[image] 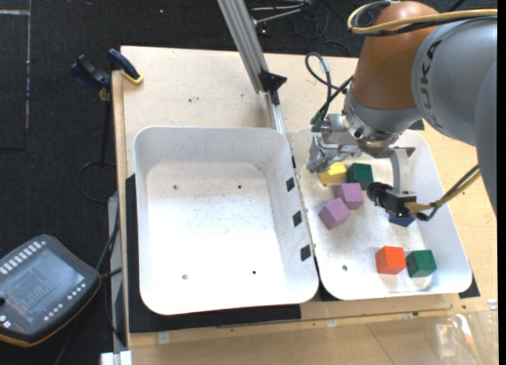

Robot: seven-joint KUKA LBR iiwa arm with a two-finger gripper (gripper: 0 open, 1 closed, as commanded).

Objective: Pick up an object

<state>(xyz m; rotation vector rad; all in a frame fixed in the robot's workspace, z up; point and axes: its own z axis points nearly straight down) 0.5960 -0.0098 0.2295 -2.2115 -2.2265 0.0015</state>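
Observation:
My gripper (324,159) hangs low over the far left part of the right bin (443,237). It sits right at the far edge of a yellow block (334,174), and the wrist hides where it meets the block. A dark green block (361,174) lies just right of the yellow one. Two purple blocks (352,195) (334,213) lie a little nearer the camera. An orange block (390,260) and a second green block (421,262) sit near the bin's front right corner. A blue piece (402,219) peeks out further right.
The left bin (158,197) stands beside the right one, their rims meeting at a strip with black tabs (298,217). A metal bar (241,24) slants down to the bins' far edge. A blue and yellow clamp (107,71) lies at the bench's far left corner.

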